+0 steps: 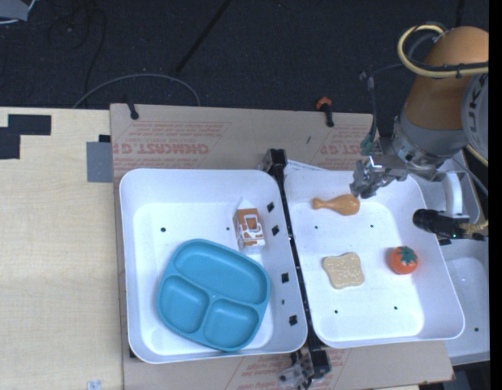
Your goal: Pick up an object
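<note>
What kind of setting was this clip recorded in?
Probably a robotics lab pick-up bench: two shallow white bins on cardboard, toy items such as a plastic chicken drumstick and a blue divided plate, and the grey arm's gripper above the right bin.

One fixed camera looks down at a slant on the worktop (48, 218), taking in both white bins (141, 193) from moderately far.
</note>
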### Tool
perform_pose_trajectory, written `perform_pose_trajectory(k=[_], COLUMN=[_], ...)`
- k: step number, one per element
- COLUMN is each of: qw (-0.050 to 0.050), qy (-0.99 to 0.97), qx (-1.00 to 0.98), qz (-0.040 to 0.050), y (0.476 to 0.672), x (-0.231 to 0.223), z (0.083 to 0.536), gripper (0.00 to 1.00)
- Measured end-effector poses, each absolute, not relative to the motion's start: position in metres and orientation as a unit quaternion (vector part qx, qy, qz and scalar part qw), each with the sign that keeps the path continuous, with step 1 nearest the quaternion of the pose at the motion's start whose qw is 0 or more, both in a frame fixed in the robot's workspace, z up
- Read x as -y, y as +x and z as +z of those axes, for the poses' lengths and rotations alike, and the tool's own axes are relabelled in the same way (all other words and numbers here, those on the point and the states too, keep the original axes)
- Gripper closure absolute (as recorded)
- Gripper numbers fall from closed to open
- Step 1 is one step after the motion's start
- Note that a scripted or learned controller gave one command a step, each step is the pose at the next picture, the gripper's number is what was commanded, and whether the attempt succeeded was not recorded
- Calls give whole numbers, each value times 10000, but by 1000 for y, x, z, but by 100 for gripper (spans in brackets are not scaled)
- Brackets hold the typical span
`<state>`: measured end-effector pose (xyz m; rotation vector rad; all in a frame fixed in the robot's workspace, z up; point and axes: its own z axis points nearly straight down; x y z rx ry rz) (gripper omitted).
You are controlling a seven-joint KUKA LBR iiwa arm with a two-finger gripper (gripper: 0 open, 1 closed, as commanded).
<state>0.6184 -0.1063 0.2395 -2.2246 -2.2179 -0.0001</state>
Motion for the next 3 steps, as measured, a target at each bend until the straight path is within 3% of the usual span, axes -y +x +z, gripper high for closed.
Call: perform_pose_trajectory(k=[2,3], qw=[26,32], qy=[-7058,-7056], qx=[7084,7086], qz=[8,19], y=[570,546], x=[26,-24], z=[249,232], gripper=[100,100])
